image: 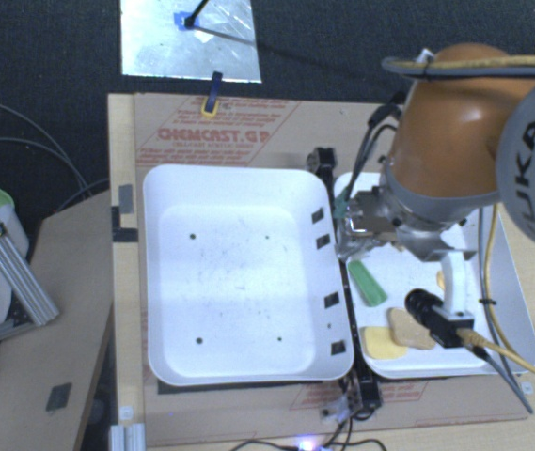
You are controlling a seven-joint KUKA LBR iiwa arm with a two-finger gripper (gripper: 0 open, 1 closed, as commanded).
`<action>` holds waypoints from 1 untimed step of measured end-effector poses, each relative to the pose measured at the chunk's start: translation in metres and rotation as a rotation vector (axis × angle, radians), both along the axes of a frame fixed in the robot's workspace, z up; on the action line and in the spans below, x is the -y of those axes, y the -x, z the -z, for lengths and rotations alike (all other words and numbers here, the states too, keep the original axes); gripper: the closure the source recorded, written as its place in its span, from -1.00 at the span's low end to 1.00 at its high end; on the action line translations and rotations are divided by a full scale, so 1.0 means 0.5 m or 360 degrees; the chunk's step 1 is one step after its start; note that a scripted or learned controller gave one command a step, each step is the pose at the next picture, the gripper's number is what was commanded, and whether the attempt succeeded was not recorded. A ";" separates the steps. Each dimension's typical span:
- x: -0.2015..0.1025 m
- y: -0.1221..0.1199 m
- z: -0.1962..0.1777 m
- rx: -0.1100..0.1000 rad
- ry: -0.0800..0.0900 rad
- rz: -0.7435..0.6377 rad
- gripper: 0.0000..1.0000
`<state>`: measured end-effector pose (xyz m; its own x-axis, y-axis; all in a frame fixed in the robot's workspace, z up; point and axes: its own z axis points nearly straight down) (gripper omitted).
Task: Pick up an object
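Note:
My gripper (pixel 354 236) hangs low over the left part of the right bin (pixel 510 322), under the big orange wrist band. Just below it a green elongated object (pixel 367 284) lies slanted on the bin floor, close to the divider between the bins. Nearer the front edge sit a flat yellow piece (pixel 380 345) and a tan lump (pixel 406 328), touching each other. A small green bit (pixel 340 210) peeks out at the gripper's upper left. The arm hides much of this bin.
The left bin (pixel 239 280) stands beside it, black clips (pixel 331 299) along the shared wall. Both rest on a cardboard sheet (pixel 220 130). A shiny metal plate (pixel 190 26) lies at the back, and an aluminium frame (pixel 4 261) stands at far left.

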<state>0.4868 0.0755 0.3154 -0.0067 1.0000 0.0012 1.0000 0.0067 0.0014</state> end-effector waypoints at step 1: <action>0.133 -0.002 -0.311 0.0034 0.0001 0.0017 1.00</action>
